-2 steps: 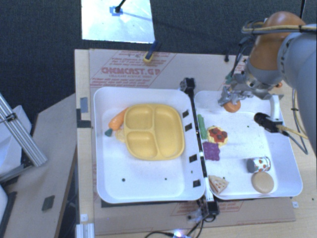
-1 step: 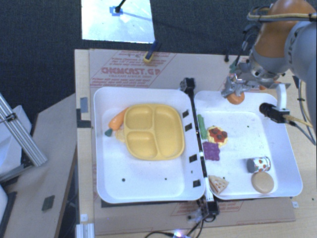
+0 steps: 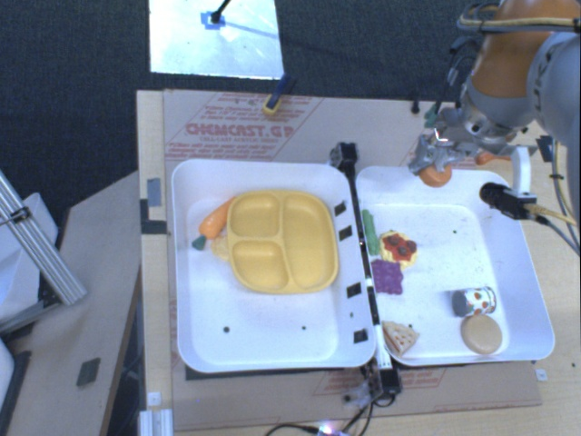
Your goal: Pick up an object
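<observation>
The arm reached in from three o'clock, its gripper (image 3: 439, 157) low over the far rim of the right bin (image 3: 517, 271), toward twelve o'clock of that bin. An orange object (image 3: 437, 176) sat right at the fingertips, touching or nearly so; whether it was clamped between them could not be told, nor how far apart they stood.

Inside the right bin, a green stick (image 3: 369, 231) lay along the nine o'clock wall, with a pizza slice (image 3: 399, 246) just beside it and purple grapes (image 3: 388, 277) below that. At five o'clock sat a small can (image 3: 474, 301) and a tan round piece (image 3: 481, 334), close together; a cracker-like wedge (image 3: 399, 337) lay at seven o'clock.

The left bin (image 3: 195, 325) held a yellow divided plate (image 3: 277, 241) near its centre, with a carrot (image 3: 214, 220) touching the plate's nine o'clock edge
</observation>
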Controlling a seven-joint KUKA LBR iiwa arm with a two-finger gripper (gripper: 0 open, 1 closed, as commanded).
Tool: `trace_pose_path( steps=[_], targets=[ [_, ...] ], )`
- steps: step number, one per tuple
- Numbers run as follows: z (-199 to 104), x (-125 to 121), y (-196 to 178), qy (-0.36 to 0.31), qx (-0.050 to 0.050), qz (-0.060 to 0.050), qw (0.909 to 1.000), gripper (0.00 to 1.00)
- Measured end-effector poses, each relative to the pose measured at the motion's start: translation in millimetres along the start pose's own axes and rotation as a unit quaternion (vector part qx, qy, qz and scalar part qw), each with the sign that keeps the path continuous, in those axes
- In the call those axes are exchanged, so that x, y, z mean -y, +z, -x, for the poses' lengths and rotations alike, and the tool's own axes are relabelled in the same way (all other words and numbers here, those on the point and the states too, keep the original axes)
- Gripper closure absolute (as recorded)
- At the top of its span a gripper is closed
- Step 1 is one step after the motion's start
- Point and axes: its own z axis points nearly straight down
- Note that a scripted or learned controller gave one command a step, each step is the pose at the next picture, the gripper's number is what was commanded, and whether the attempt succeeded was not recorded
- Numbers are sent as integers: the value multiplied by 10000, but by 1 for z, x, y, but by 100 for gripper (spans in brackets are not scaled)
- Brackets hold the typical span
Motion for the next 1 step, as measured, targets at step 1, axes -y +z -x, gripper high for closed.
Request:
trace_pose_path(
  steps=[1],
  targets=[
    [-35, 27, 6, -8, -5, -17, 10000, 100]
  ],
)
